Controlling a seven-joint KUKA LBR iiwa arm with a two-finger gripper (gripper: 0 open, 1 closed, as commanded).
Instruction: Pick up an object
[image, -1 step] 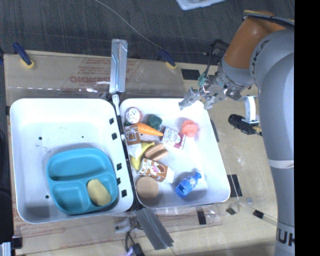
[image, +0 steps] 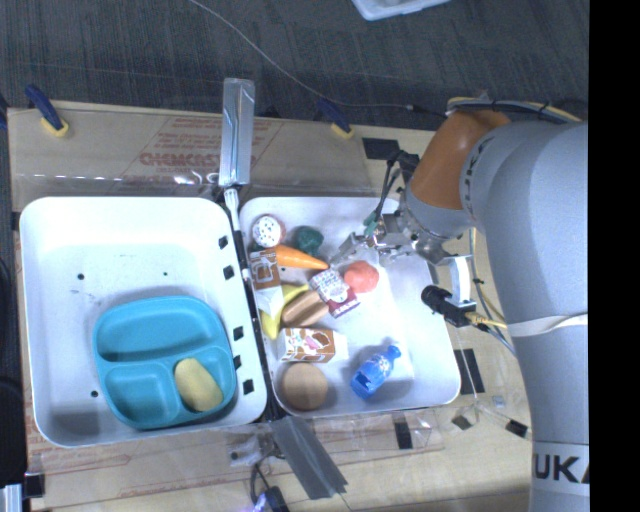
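- Two shallow white bins side by side on the table (image: 120, 135): left bin (image: 60, 250), right bin (image: 430, 350).
- Grey arm (image: 530, 230) with orange band (image: 445, 160) reaching in from the right, over the right bin's upper right part.
- Pincer (image: 372, 238) low above the right bin, just beside a red ball (image: 361, 276); cannot tell whether spread or pressed together.
- Nothing visibly pinched.
- In the right bin, clustered: carrot (image: 300, 258), dark green item (image: 307, 239), round white patterned item (image: 267, 232), banana (image: 275, 312), small cartons (image: 308, 345), brown round item (image: 304, 386), blue bottle (image: 376, 368).
- In the left bin: blue divided tray (image: 130, 345) holding a yellow potato-like item (image: 198, 384) in its lower right compartment.
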